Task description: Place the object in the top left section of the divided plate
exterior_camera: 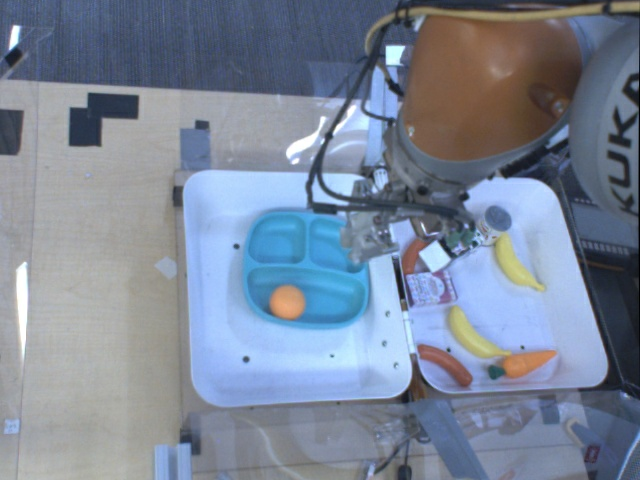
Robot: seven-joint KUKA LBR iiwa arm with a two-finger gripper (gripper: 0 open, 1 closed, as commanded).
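Gripper point(368, 240): over the right edge of the blue divided plate point(300, 273), left bin point(215, 298); finger state cannot be told. Orange ball point(288, 303): plate's large lower section. Right bin point(565, 248): two bananas point(518, 262), carrot point(525, 364), sausage point(444, 363), small packet point(431, 289).

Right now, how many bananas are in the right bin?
2. One banana lies near the bin's upper right, below the arm. The other banana lies lower, above the carrot. The arm covers part of the bin, so another may be hidden.
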